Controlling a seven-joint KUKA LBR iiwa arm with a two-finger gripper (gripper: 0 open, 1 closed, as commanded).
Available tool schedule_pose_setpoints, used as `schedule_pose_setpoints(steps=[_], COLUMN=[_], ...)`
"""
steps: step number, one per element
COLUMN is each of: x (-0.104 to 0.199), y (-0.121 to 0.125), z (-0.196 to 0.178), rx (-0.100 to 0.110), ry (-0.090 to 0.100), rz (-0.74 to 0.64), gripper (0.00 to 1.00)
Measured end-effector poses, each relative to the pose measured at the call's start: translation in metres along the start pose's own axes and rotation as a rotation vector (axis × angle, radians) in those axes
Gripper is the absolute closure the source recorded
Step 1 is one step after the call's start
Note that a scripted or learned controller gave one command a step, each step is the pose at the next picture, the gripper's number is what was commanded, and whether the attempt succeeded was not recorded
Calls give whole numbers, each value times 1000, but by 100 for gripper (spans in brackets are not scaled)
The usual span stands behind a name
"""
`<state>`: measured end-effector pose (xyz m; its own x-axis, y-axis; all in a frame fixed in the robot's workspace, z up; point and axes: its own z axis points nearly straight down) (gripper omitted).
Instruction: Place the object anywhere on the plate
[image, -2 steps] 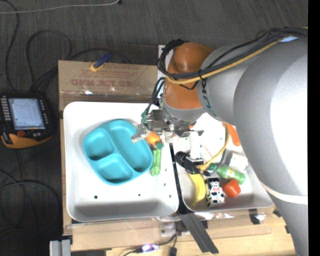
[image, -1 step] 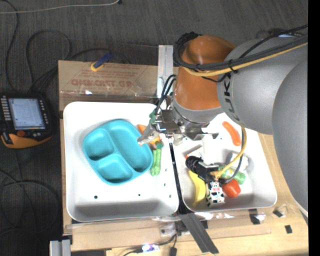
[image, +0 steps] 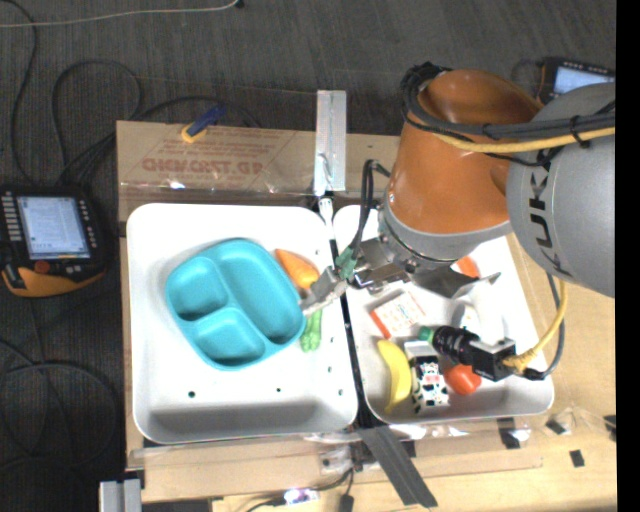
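Observation:
A blue divided plate (image: 235, 300) lies in the left white bin (image: 170, 400). My gripper (image: 326, 288) hangs over that bin's right side, just off the plate's right rim. An orange object (image: 297, 265) rests against the plate's upper right edge, close to the left of the gripper. A green object (image: 312, 331) lies on the bin floor right below the gripper, beside the plate's lower right corner. From here I can't make out whether anything is held.
The right bin (image: 530, 395) holds a yellow banana (image: 395, 370), a white and orange card (image: 400, 315), a small spotted cube (image: 430, 382), a red-orange piece (image: 462, 380) and an orange bit (image: 467, 267). The divider wall (image: 350, 350) runs between the bins.

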<state>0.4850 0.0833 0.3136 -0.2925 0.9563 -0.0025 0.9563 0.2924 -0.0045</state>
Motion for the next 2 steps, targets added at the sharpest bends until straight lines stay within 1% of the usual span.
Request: schedule_pose_setpoints(steps=[1,2], x=[2,-45], y=[2,60], z=[-7,-22], rx=[4,0], ry=[2,1], rz=[-5,87], gripper=[100,100])
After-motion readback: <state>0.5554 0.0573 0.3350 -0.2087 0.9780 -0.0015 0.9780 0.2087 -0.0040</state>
